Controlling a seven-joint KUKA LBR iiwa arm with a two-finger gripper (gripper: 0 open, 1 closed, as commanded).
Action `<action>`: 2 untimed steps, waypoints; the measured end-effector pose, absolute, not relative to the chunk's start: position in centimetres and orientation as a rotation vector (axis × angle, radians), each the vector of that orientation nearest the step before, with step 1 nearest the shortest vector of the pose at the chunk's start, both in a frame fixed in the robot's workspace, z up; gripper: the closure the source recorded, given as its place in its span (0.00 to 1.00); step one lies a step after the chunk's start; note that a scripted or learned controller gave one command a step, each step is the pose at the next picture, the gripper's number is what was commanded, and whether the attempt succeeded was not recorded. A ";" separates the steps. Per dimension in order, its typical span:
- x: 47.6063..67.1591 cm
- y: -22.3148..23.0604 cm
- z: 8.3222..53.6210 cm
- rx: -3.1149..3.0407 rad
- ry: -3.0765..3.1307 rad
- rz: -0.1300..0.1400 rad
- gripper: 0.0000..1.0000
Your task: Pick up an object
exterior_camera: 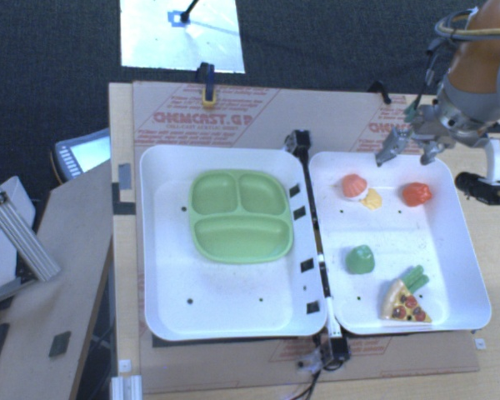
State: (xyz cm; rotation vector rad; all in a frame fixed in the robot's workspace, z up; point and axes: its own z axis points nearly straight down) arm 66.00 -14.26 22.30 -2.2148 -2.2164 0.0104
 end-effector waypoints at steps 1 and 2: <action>66.2 -14.2 23.1 -2.219 -2.226 -0.001 0.00; 66.3 -13.9 18.9 -2.216 -2.226 0.001 0.00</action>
